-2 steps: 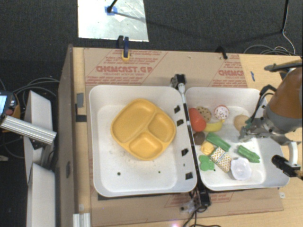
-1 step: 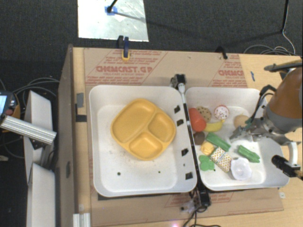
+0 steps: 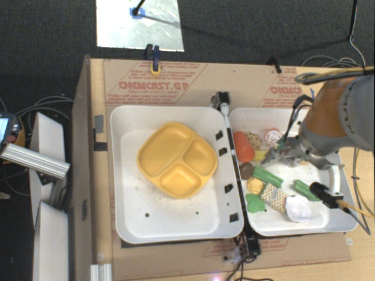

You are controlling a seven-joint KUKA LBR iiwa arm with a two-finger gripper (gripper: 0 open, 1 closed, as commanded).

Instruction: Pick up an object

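Observation:
My gripper point(image 3: 280, 151) hangs low over the middle of the right bin point(image 3: 345, 227), reaching in from the right below the grey wrist and orange band. It sits just right of a red-orange object point(image 3: 243, 146) and a speckled round piece point(image 3: 254, 138), and below a pink round item point(image 3: 272, 136). A long green piece point(image 3: 267, 176) lies just below the gripper. Nearer the front lie a yellow block point(image 3: 255, 185), a green shape point(image 3: 255, 204), a patterned piece point(image 3: 274, 198) and a white lump point(image 3: 299, 208). I see nothing held in the gripper.
A yellow divided plate point(image 3: 177, 158) lies in the left bin point(image 3: 126, 215). A small brown thing point(image 3: 246, 170) rests by the divider between the bins. Another green piece point(image 3: 304, 187) lies right of the patterned one. Cables trail off the bench at the right.

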